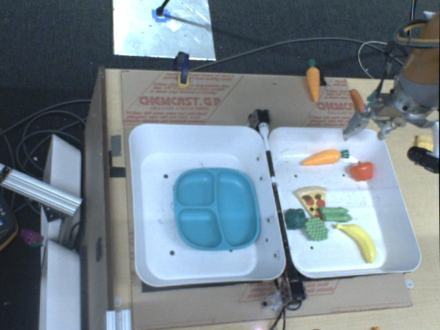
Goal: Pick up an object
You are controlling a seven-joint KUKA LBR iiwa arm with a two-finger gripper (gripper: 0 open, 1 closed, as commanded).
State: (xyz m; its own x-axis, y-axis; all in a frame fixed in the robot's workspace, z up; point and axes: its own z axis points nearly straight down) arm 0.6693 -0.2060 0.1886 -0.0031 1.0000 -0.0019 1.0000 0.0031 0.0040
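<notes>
Six toy foods lie in the right bin (402,212), and any one of them meets my task, so I choose by how easy each is to reach. The carrot (322,158) lies flat on its side near the bin's far wall, green tip toward the tomato (361,171) just beside it; the pizza slice (312,199), a dark green piece (295,218), a dotted green piece (317,229), a pickle-like green piece (334,215) and the banana (361,241) sit bunched toward the near half, several touching. I judge the carrot best: it stands apart from the cluster and is closest to my gripper (365,128), which hangs above the bin's far right corner, fingers spread and grasping nothing. To do this well I should turn the wrist so the fingers straddle the carrot across its width, centre on its thick middle, not the taper, descend straight, and close only when low. The risk is nudging the tomato. The left bin (148,184) holds a blue divided plate (215,207); a second carrot (313,82) lies outside on the cardboard.
</notes>
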